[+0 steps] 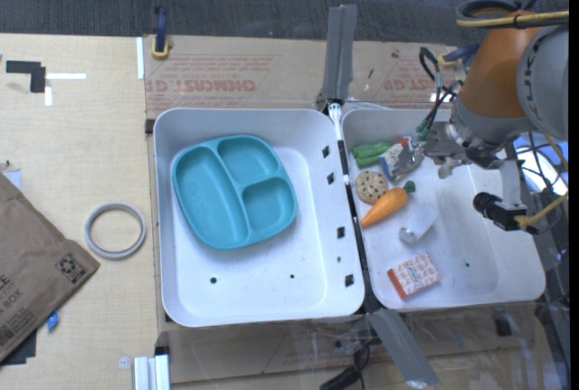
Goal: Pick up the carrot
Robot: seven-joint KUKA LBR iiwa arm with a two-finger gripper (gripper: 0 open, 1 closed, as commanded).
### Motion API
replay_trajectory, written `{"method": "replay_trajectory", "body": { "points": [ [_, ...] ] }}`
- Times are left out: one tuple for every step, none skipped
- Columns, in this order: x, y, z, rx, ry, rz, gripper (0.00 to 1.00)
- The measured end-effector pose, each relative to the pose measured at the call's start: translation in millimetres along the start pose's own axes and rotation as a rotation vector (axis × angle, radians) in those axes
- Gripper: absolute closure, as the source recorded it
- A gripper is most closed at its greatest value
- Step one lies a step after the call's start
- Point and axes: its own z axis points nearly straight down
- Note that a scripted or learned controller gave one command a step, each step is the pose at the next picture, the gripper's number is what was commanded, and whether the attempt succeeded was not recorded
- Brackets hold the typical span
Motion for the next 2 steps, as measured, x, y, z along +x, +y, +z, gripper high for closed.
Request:
{"method": "replay_trajectory", "body": {
  "points": [
    [-45,-7,40,0.001,0.000,0.169,0.00],
    [21,-49,39,0.000,0.001,0.084,0.00]
  ]
}}
